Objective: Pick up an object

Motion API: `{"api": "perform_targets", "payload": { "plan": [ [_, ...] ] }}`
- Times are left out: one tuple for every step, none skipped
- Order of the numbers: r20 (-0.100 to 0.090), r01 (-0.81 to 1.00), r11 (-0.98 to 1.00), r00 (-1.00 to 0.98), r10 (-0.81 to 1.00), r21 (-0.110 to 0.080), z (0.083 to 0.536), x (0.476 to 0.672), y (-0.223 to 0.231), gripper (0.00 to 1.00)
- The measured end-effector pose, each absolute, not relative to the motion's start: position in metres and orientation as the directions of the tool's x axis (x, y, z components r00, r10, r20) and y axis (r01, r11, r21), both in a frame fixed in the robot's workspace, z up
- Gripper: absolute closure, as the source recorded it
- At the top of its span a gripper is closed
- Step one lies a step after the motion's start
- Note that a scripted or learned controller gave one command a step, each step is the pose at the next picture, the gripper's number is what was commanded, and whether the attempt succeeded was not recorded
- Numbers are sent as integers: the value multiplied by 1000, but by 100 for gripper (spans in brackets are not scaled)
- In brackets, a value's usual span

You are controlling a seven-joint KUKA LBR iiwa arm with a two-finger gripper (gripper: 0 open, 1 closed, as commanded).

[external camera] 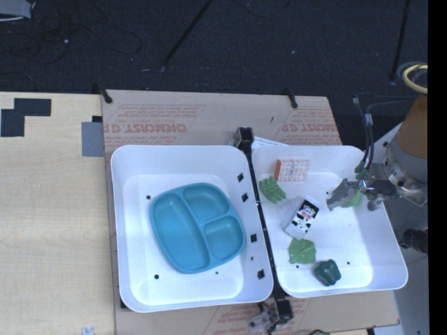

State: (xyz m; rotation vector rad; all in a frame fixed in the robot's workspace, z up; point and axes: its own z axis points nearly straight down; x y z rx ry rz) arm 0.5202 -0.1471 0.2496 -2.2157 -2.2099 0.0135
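Starting nearest the camera, a dark green rounded lump [327, 272] and a flat green leaf-shaped piece [302, 250] lie at the front of the right white bin [391, 274]. Beyond them sit a black-and-white patterned box [302, 219], a crinkled green piece [272, 189] and an orange-and-white carton [291, 169]. The gripper [347, 195] hovers near the right wall; whether it is clenched or released, I cannot tell. Descending there risks closing on bare plastic, since every object lies apart from it.
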Motion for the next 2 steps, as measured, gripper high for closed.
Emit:
{"api": "perform_targets", "payload": {
  "plan": [
    [0, 1000, 0, 0, 1000, -1, 256, 522, -147, 0],
    [2, 1000, 0, 0, 1000, -7, 209, 529, -147, 0]
  ]
}}
